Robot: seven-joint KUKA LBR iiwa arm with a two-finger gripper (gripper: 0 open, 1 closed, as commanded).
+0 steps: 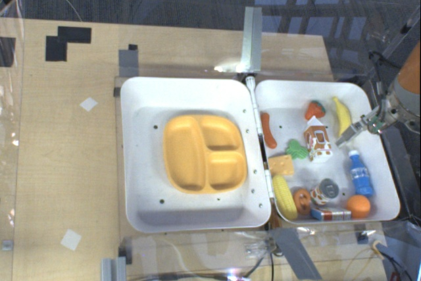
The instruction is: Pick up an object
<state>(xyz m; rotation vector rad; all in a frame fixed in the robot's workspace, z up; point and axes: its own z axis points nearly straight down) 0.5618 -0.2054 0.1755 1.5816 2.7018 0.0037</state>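
My gripper (350,133) reaches in from the right over the right bin (289,94). Its tip hangs between the yellow banana (341,115) and the blue bottle (359,172), just right of the small gingerbread house (319,139). I see nothing held in it. Other toys lie in this bin: a strawberry (315,109), a red sausage (268,129), a green leafy piece (298,151), a cheese wedge (281,164), a corn cob (283,195), a tin can (325,191) and an orange (358,205).
The left bin (141,161) holds a yellow divided plate (204,153). A metal post (252,39) stands behind the seam between the bins. A small brown ball (302,199) and a flat tube (330,214) lie at the right bin's front.
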